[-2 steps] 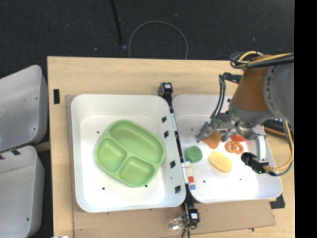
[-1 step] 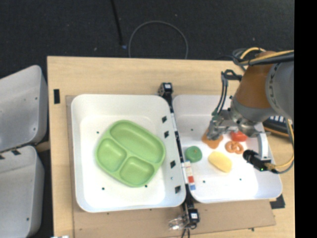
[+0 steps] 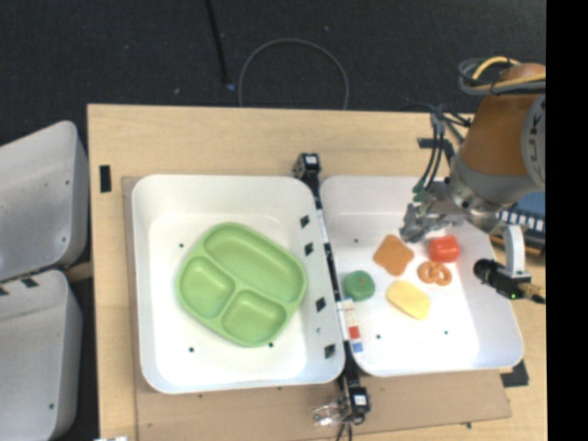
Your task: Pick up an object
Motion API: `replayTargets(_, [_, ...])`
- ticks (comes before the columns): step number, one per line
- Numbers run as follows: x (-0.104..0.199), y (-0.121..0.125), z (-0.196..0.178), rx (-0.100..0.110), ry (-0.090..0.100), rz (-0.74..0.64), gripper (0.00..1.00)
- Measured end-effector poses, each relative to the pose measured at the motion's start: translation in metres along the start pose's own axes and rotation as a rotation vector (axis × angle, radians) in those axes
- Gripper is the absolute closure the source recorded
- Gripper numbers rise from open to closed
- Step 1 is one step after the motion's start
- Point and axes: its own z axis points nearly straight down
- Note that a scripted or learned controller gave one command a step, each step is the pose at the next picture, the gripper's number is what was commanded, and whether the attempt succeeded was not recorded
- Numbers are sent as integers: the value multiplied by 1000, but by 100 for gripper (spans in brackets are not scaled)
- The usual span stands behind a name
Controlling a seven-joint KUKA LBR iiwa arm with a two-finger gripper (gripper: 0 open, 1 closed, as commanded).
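The right bin [image 3: 459, 343] holds an orange-brown block [image 3: 393, 254], a red block [image 3: 444, 248], an orange pretzel-shaped piece [image 3: 435, 273], a yellow piece [image 3: 408, 299] and a green round piece [image 3: 357, 286]. My gripper [image 3: 419, 224] hangs over the bin's upper middle, just above and between the orange-brown block and the red block. I see nothing held in it. The arm's orange band [image 3: 501, 131] rises at the upper right.
The left bin [image 3: 165, 356] holds a green divided plate [image 3: 242, 283]. A divider with black clips [image 3: 323, 265] runs between the bins. A black cable [image 3: 294, 67] loops on the dark floor beyond the bench. White chairs [image 3: 37, 246] stand at the left.
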Motion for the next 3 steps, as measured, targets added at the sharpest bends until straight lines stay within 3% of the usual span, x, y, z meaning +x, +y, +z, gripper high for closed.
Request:
replayTargets(1, [-1,1,-17,5,2,-3,100])
replayTargets(3, [97,31,-23,5,2,-12,100])
